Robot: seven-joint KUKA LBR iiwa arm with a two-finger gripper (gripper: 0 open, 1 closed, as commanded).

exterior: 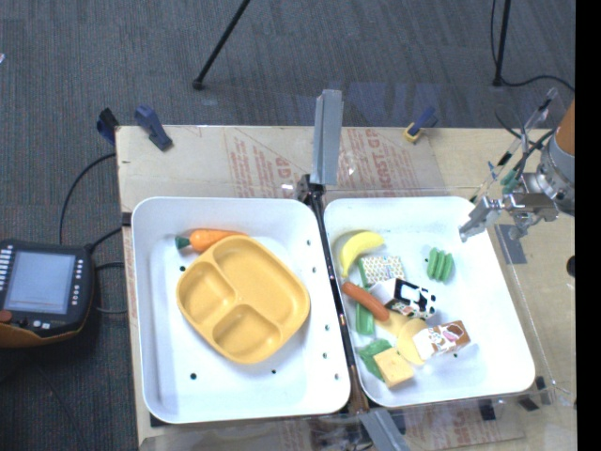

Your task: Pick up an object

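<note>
My gripper (490,231) hangs over the right rim of the right bin (507,346), high above its upper right corner. Its fingers stand open with nothing between them. Below and to its left, the bin holds a green pea pod (439,264), a yellow banana (361,247), a patterned small box (382,269), a red sausage (366,301) and a black-and-white cow toy (413,299). Nearer the front lie a small carton (443,338), a pale yellow round piece (406,332), a yellow wedge (397,369) and green pieces (374,353).
The left bin (160,346) bears a yellow divided plate (244,297) with a carrot (205,240) beside its upper edge. A grey post (328,144) stands behind the divider between the bins. A handheld pendant (42,289) lies off the bench at left.
</note>
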